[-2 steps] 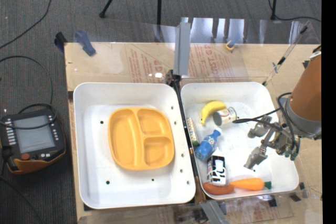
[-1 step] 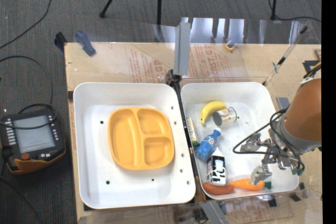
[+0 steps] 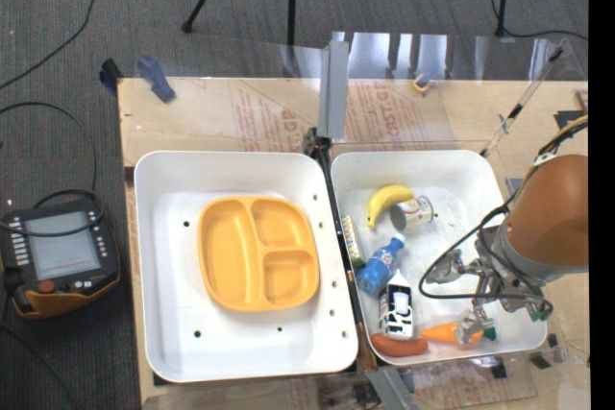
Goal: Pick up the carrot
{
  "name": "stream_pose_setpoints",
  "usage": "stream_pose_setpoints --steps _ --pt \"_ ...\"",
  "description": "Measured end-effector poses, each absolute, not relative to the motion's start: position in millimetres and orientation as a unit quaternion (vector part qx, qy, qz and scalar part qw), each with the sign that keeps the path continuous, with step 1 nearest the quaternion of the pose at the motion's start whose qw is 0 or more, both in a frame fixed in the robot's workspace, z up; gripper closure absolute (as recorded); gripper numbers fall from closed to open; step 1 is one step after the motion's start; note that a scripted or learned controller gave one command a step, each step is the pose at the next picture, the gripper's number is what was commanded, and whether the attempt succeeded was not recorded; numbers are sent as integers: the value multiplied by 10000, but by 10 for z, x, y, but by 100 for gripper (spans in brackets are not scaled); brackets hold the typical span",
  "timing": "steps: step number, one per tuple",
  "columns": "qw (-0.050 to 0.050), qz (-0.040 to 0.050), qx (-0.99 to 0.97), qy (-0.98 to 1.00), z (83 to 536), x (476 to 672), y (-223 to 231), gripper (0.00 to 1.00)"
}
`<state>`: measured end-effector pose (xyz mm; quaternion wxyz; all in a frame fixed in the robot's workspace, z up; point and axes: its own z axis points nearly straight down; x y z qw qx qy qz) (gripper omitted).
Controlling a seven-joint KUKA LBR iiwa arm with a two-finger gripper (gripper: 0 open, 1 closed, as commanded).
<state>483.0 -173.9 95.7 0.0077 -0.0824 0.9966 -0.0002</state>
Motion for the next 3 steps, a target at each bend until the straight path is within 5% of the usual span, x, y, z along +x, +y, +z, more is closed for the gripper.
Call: stream_pose_setpoints --steps 1,2,3 --pt "52 -7 -2218 9751 899 4934 -1509 0" --pt "98 -26 -3114 9502 913 4951 -2104 0" --pt "21 12 -3689 9295 877 5036 -2090 0"
